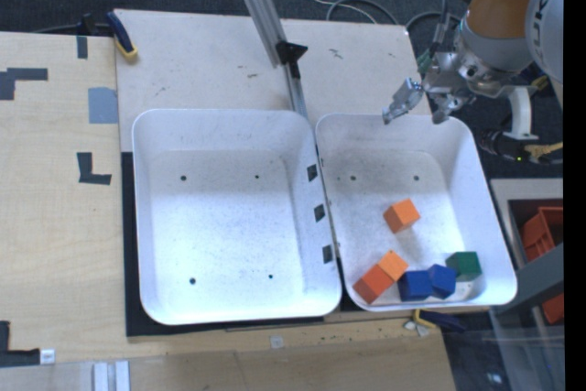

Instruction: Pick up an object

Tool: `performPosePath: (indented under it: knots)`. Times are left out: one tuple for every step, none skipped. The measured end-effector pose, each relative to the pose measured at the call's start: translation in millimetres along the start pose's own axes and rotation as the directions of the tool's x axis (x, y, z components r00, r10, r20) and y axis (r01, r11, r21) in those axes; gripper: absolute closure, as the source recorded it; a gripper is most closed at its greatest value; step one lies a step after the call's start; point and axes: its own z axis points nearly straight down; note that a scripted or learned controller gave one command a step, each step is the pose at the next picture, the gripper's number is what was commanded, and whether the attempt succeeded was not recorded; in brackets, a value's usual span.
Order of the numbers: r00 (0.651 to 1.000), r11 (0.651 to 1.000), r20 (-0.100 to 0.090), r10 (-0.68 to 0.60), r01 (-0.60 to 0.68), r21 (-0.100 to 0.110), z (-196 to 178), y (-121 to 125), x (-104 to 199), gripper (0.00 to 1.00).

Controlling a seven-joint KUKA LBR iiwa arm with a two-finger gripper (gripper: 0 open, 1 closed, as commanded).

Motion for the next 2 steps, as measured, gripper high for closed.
performPosePath:
  knots:
    - [1.000, 1.000, -0.001, 0.002, -0.002, 0.006, 174, -46, -21, 0.00]
    - [1.000, 1.000, -0.002, 0.002, -0.002, 0.003, 170, -89, -3, 0.00]
